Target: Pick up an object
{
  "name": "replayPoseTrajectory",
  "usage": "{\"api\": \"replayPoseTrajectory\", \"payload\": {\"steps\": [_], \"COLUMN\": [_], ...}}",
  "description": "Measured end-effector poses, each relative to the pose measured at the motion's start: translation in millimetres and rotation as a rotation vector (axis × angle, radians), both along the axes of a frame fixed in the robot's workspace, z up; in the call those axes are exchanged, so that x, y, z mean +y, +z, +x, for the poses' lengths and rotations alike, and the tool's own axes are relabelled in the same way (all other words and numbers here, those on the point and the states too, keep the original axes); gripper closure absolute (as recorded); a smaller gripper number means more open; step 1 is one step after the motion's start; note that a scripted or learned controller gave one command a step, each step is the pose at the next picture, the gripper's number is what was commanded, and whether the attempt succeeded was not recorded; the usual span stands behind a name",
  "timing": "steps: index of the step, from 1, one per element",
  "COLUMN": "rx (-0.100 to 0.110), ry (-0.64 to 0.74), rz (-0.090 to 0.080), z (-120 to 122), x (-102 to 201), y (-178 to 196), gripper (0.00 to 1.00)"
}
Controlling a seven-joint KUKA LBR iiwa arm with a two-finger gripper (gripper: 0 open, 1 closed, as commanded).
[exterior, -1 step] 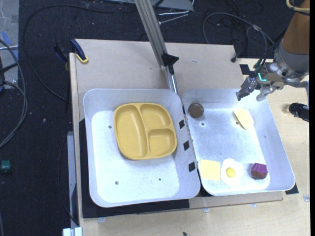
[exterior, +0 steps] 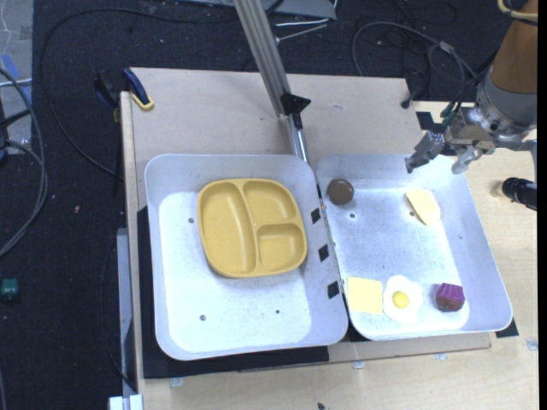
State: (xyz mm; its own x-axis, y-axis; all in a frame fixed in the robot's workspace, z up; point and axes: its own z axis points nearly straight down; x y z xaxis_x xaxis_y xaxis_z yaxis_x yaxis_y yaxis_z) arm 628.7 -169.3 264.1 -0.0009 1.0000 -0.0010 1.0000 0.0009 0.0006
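Now my gripper (exterior: 438, 158) hangs spread and bare above the right bin (exterior: 479, 254). Below lie a pale wedge (exterior: 423, 205), a brown ball (exterior: 340, 191) and a glossy fried egg (exterior: 402, 299).

Yellow divided plate (exterior: 252, 227) in left bin (exterior: 171, 314); brown ball (exterior: 340, 191), cheese pieces, fried egg (exterior: 402, 300), purple cupcake (exterior: 449, 296) in right bin (exterior: 479, 254).

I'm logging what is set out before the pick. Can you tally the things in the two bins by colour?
Yellow: 3, the divided plate, the flat square and the pale wedge
White with a yellow centre: 1, the fried egg
Brown: 1, the ball
Purple: 1, the small ridged piece
Total: 6
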Motion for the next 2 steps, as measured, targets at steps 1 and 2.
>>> {"api": "replayPoseTrajectory", "payload": {"steps": [1, 2], "rx": [0.004, 0.005], "ry": [-0.001, -0.002], "rz": [0.001, 0.001], "z": [0.6, -3.2], "x": [0.1, -1.9], "y": [-42.7, -105.6], "gripper": [0.00, 0.00]}}
